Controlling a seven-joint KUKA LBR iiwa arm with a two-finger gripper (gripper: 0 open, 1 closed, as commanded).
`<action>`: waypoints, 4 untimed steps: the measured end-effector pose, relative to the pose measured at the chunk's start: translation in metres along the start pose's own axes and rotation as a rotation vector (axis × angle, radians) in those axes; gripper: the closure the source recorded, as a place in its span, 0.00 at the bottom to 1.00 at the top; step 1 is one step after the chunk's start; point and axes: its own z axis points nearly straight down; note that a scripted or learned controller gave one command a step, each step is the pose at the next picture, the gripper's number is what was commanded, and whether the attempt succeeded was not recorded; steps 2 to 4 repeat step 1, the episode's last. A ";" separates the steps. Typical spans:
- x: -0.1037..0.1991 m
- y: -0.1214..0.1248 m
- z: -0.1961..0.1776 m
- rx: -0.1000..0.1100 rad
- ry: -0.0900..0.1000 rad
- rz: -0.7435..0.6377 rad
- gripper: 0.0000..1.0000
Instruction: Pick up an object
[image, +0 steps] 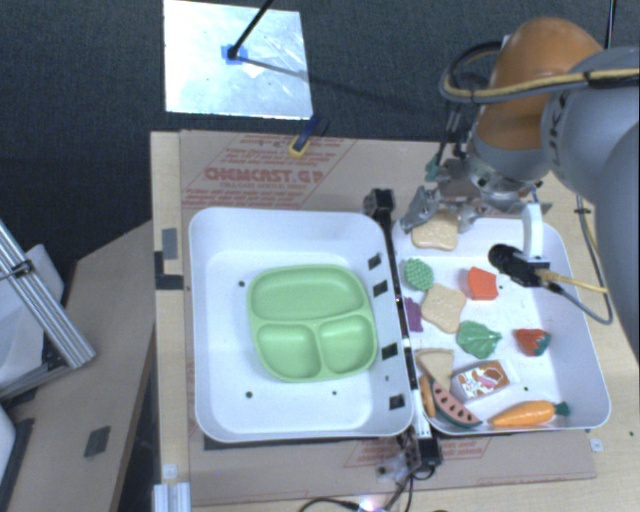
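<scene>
Gripper low at far end of right bin, fingers spread apart, straddling pale bread slice at bin's far-left corner. Nothing clamped between fingers; slice lying flat on bin floor, touching or just under fingertips, exact contact not discernible.

Likely target: that slice. Step judged as descent or pre-grasp, closure not yet made.

Nearby in same bin: green leafy piece just toward camera from slice, second bread slice beyond that, orange block to right. Further toward camera: green leaf, strawberry, small box, watermelon wedge, carrot. Black fitting with cable hanging off wrist above bin. Left bin holding 1 green 3-compartment tray.

Risks noted:
1. Slice thin and flat; fingers apt to close above it and come up bare.
2. Slice close to bin wall and divider; left finger apt to strike wall, pushing slice aside.
3. Cable slack apt to drag across orange block during lift.
</scene>
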 end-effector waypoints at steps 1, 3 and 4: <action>0.003 0.009 0.016 0.001 0.000 -0.002 1.00; 0.003 0.009 0.016 0.001 0.000 -0.002 1.00; 0.003 0.009 0.016 0.001 0.000 -0.002 1.00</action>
